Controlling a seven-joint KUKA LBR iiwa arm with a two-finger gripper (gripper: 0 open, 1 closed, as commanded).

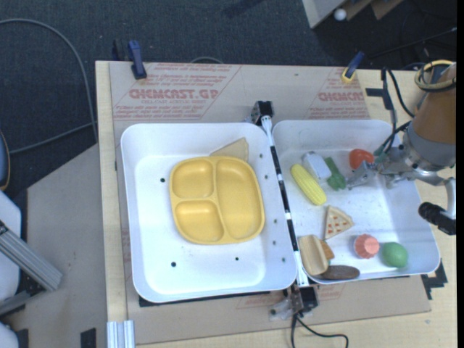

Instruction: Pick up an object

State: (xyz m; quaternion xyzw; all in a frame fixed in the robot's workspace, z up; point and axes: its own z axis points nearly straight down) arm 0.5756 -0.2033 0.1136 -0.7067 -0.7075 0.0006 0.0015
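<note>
The right bin holds several toy foods. A yellow corn cob lies at its left, with a grey-white piece and a green piece beside it. A red tomato-like piece sits near the back. A pizza slice lies mid-bin, and a pink-red piece and a green ball sit at the front. My gripper hangs low in the bin just below the red piece and right of the green piece. Nothing shows held in it.
The left bin carries a yellow divided plate with a tan wedge behind it. A tan block and a brown oval lie at the right bin's front left corner. Clamps grip the bench's back edge.
</note>
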